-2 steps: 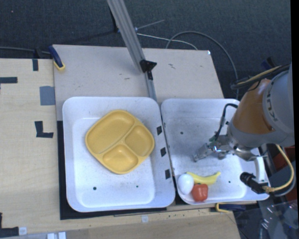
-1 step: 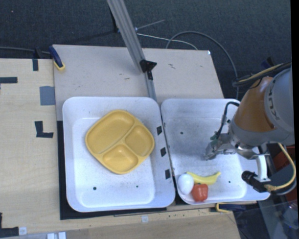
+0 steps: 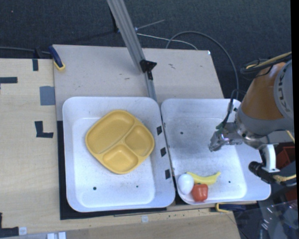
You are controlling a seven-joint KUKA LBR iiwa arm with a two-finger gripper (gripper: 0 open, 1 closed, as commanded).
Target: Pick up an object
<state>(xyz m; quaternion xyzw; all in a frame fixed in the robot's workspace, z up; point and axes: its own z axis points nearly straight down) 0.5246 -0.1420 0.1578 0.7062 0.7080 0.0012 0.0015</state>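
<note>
From above and at a slant, two shallow white bins sit side by side on the pale worktop (image 3: 104, 74). The left bin (image 3: 74, 143) carries a yellow tray (image 3: 120, 141) with three compartments, turned a little askew and resting toward the upper middle of the bin floor.

The right bin (image 3: 198, 115) holds three small things bunched together at its near edge, toward the corner next to the left bin. A white egg-shaped object (image 3: 185, 183) lies closest to the divide between the bins. A red object (image 3: 200, 191), rounded like a tomato or pepper, sits just beside it and seems to touch it. A yellow banana (image 3: 206, 178) lies just behind those two, its tip pointing toward the bin's right side.

The arm (image 3: 266, 102) comes in from the right, grey with its orange section bulking large over the bin's far right edge. The pincer (image 3: 216, 143) hangs over the middle right part of the right bin, pointing down toward the scuffed bin floor, above and apart from the cluster of three things. Nothing shows between its tips; how wide they stand I cannot tell from here.

A slim metal pole (image 3: 129, 34) slants down from the top to the place where the two bins meet, and thin cables (image 3: 195, 36) loop across the dark floor behind the worktop.
</note>
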